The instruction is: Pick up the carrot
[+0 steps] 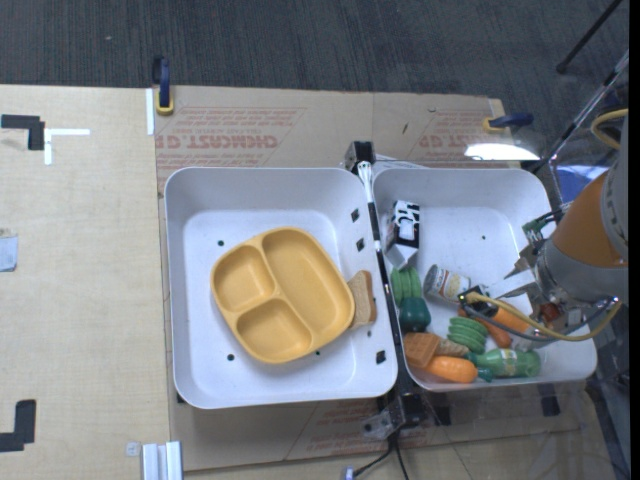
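While the arm is reaching into the right bin, the pincer is hanging just beside a slim orange carrot lying in a heap of glossy plastic food; whether it is open or closed I cannot tell. Descending squarely across the tapered shaft, clear of the green pieces, is looking wisest. A smooth yellow sectioned plate is sitting in the left bin.
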Action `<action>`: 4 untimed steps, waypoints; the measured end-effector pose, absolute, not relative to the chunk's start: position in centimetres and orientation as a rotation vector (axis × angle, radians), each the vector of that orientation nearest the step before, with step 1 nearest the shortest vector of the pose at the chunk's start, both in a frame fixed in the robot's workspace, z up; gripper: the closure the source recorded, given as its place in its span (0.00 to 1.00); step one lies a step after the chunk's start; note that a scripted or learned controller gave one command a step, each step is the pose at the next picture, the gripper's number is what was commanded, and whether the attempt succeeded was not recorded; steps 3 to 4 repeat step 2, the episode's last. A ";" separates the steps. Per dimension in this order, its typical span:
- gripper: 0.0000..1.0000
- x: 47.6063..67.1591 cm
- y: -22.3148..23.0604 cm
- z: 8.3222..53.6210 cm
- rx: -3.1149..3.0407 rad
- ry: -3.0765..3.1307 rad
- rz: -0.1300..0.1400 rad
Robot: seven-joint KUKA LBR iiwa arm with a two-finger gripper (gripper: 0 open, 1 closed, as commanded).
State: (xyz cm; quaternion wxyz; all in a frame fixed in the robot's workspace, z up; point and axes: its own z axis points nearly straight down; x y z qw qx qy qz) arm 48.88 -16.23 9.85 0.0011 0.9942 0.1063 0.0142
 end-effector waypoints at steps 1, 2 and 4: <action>0.00 48.8 -13.3 9.8 3.113 0.329 0.043; 0.00 48.5 -12.6 9.6 3.053 0.692 0.030; 0.00 48.5 -12.6 9.6 3.053 0.692 0.030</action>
